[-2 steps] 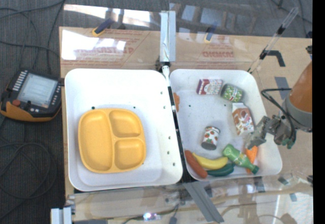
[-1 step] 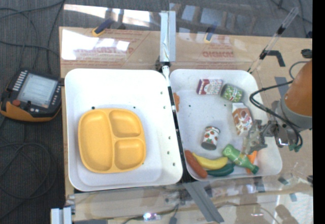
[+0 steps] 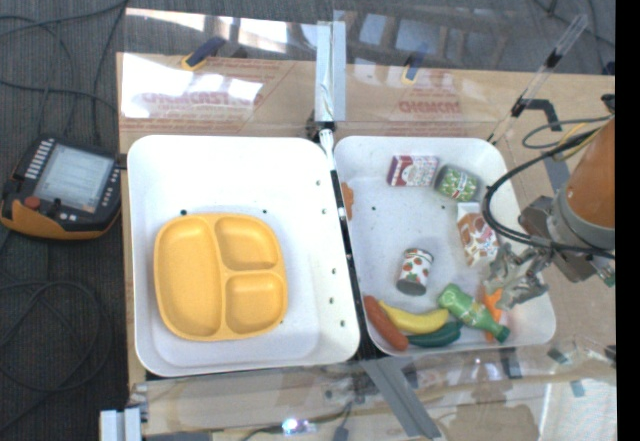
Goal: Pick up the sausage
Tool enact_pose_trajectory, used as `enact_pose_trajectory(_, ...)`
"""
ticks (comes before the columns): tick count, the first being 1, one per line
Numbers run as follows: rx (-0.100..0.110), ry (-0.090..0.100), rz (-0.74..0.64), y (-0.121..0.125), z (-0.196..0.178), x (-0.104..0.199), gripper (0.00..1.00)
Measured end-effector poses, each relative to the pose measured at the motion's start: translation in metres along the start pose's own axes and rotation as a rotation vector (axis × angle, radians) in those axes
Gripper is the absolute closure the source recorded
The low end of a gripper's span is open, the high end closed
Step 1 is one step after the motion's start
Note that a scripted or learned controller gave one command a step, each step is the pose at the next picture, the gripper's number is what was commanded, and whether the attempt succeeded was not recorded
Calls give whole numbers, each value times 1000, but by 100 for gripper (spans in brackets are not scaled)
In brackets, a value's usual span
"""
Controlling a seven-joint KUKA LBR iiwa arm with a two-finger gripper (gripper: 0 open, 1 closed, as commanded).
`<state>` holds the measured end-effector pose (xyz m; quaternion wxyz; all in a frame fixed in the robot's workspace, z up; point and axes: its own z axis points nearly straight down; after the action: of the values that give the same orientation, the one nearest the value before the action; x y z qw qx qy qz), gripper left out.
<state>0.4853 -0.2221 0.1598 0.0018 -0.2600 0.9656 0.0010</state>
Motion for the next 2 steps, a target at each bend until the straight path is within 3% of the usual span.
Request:
enact_pose_trajectory(1, 0, -1, 128, -10, -55, -19, 100)
enact_pose_trajectory(2, -2, 1, -249, -5, -30, -10, 100)
